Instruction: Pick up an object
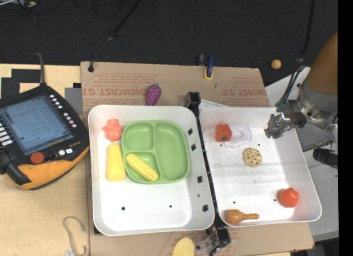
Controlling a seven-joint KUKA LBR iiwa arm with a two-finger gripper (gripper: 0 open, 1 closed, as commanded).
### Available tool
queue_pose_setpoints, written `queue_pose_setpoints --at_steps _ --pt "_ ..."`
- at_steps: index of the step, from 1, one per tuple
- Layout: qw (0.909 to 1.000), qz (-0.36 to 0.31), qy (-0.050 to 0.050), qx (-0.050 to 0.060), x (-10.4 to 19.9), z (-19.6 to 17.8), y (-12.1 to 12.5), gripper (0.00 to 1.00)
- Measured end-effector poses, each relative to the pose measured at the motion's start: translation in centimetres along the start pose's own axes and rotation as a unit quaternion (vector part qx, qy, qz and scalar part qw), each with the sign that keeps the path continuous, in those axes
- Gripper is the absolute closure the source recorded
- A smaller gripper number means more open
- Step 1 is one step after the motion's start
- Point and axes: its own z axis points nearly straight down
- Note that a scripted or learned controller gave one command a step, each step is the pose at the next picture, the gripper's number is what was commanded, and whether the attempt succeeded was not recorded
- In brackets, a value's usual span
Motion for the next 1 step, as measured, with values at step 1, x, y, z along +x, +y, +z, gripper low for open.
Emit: queue_pose_setpoints --at_steps 1 --pt "1.0 -0.002 0.001 0.001 5.1 -0.89 -1.14 1.0"
